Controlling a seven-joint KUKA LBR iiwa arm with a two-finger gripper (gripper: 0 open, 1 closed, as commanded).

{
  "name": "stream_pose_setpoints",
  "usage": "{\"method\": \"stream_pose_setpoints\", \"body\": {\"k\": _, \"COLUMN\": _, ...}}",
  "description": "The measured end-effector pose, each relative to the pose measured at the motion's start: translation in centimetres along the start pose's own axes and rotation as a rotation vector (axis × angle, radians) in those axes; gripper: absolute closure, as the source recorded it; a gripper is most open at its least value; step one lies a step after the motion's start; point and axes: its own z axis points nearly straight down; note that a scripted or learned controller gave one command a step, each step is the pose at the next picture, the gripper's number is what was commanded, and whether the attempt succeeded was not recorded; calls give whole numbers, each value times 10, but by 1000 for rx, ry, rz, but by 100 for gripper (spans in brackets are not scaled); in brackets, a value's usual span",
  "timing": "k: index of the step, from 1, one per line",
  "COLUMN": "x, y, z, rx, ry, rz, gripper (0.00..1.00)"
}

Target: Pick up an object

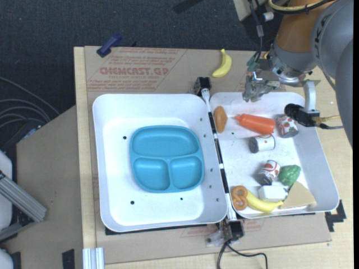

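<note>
Reaching in from the right, the grey arm with its orange band brings the gripper (pixel 253 92) over the far edge of the right bin (pixel 328 170), its tip hanging just above the rim; whether it is clenched or released cannot be told from the camera view, and nothing shows in its grasp. Inside that bin the objects lie scattered: an orange carrot (pixel 256 123) near the far side, just below the gripper, with a brown bread roll (pixel 220 119) beside it against the left wall. A small red-and-white item (pixel 288 126) sits right of the carrot, and a grey-and-white cylinder (pixel 262 144) lies just in front of it. Nearer the camera are a small can (pixel 269 171), a green leafy piece (pixel 290 174), a white block (pixel 272 192), a tan wedge (pixel 299 195), a yellow banana (pixel 261 204) and an orange pretzel-like ring (pixel 239 195). The left bin (pixel 109 150) holds a blue divided plate (pixel 166 157). A second banana (pixel 222 66) rests on the cardboard beyond both bins
</note>
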Motion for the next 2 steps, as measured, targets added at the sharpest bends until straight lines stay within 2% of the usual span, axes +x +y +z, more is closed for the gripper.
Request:
{"method": "stream_pose_setpoints", "body": {"k": 1, "x": 0, "y": 0, "z": 0, "rx": 1, "ry": 0, "rz": 0, "gripper": 0}}
{"method": "stream_pose_setpoints", "body": {"k": 2, "x": -21, "y": -10, "z": 112, "rx": 3, "ry": 0, "rz": 2, "gripper": 0}}
